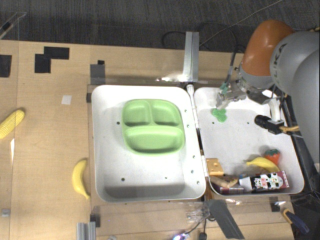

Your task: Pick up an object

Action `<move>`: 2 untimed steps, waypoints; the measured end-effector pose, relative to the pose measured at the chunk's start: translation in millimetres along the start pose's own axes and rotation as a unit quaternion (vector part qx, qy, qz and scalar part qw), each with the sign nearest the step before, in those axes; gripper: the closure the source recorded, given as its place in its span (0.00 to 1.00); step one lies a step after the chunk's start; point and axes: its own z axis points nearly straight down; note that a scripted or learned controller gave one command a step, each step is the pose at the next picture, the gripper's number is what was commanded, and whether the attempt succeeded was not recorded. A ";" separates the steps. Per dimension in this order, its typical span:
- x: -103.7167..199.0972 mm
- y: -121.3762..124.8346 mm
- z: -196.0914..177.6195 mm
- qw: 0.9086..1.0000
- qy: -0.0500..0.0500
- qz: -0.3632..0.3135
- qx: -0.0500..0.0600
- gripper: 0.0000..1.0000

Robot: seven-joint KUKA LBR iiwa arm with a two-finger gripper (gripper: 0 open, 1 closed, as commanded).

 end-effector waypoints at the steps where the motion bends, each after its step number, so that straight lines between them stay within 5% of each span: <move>1: -12.3 -52.5 16.4 1.000 -0.003 0.015 -0.004 1.00; 2: -30.4 -89.2 15.4 1.000 -0.004 -0.016 -0.005 1.00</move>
